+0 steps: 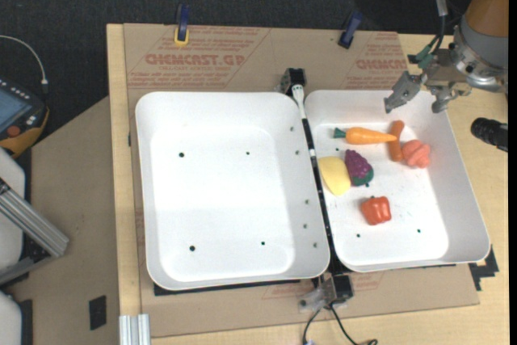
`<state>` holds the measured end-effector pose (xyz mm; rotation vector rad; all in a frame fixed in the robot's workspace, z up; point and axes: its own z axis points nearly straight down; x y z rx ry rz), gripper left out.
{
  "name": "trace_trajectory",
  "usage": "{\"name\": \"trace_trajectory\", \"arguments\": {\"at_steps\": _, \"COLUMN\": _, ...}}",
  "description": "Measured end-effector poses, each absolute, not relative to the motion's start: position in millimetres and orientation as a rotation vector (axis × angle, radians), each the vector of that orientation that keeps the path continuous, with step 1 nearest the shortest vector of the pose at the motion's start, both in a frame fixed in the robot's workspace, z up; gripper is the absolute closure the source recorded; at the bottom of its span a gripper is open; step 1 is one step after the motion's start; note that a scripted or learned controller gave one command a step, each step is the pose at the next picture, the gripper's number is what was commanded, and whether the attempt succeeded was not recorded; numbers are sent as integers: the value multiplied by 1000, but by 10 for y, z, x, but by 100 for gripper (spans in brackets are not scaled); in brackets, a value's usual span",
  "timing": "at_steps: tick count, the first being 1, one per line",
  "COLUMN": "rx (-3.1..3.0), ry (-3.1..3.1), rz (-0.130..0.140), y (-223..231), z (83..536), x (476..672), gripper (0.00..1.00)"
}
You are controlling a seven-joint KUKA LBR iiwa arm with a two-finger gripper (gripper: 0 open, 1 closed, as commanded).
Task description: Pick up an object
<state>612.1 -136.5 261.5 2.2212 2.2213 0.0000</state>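
Note:
My gripper (420, 99) hangs open over the far edge of the right bin (452, 242), with nothing between its fingers. Just below it lies an orange carrot (368, 136) with a green top. To the carrot's right are a small orange piece (396, 140) and a pink-orange lumpy thing (415, 153). Nearer the bin's middle lie a purple bunch of grapes (359, 166), a yellow lemon-like thing (334, 175) against the left wall, and a red pepper (376, 209).
The left bin (218, 190) stands beside the right one, a black hinge strip (311, 166) between them. Both rest on a cardboard sheet (242, 52) held by blue clamps (182, 25) at the back.

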Motion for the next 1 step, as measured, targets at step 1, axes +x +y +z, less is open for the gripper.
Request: {"name": "trace_trajectory", "arguments": {"at_steps": 1, "rx": 2218, "ry": 2220, "rz": 3, "y": -1365, "z": 2725, "x": 6127, "gripper": 100}}
